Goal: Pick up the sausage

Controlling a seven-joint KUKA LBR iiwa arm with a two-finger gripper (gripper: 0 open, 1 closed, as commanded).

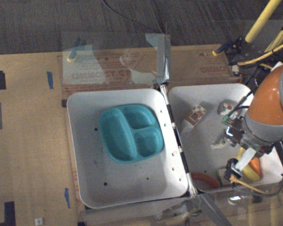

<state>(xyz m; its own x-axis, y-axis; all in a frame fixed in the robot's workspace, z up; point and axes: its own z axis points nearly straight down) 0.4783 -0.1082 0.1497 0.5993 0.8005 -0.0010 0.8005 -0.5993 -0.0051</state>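
The sausage (204, 180) is a reddish-brown curved piece lying at the front edge of the right bin (206, 144), near its left corner. My gripper (225, 135) hangs over the middle of the right bin, up and to the right of the sausage and apart from it. The grey wrist and its orange band (276, 100) cover the bin's right side. I see nothing held at the gripper.
A teal divided plate (131, 132) lies in the left bin (88, 176). In the right bin, a small brown-and-white block (196, 115) and a small grey item (224, 106) sit towards the back. A yellow and orange item (254, 169) lies at the front right.
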